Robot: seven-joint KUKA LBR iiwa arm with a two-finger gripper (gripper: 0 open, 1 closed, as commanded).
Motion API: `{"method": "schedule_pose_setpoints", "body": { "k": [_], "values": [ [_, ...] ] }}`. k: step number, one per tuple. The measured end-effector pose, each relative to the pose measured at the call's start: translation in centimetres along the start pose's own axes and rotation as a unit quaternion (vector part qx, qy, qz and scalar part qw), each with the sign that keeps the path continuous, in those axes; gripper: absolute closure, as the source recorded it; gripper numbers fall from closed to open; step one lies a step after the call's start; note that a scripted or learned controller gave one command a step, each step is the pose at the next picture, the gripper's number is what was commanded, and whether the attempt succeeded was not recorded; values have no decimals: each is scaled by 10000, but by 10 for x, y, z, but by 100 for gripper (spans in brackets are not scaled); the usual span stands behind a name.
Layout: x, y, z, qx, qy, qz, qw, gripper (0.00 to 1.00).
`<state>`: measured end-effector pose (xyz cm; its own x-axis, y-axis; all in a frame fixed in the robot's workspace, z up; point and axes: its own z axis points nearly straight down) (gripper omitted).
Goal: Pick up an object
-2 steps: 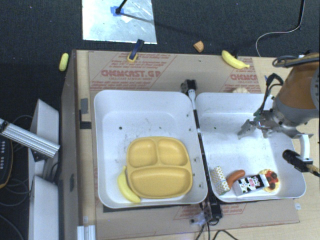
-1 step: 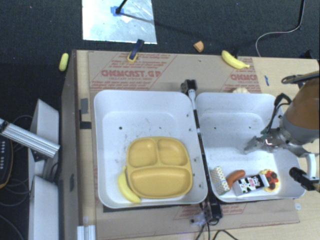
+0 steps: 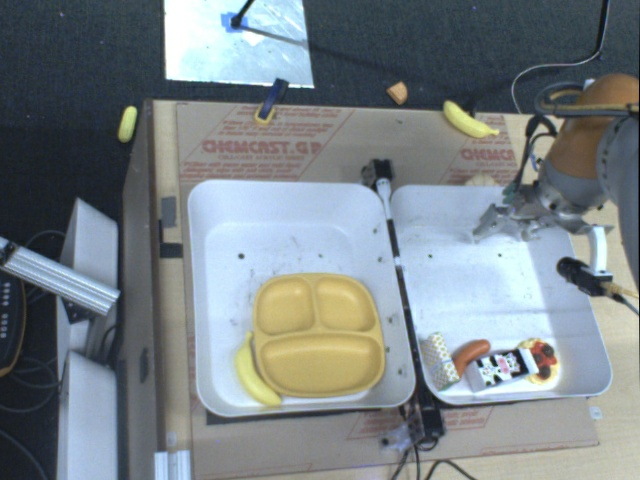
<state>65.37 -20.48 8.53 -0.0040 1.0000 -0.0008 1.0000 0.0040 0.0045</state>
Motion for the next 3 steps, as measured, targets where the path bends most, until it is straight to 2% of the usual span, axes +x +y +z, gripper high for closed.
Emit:
{"method": "schedule_pose_setpoints", "body": {
  "k": [1,2,3],
  "values": [
    [-2,-52,0,15,0,12,10000,0],
    [-1,-167,0,20,2,19,10000,0],
    [44,-106,0,11,4,3,10000,0]
  ]
}}
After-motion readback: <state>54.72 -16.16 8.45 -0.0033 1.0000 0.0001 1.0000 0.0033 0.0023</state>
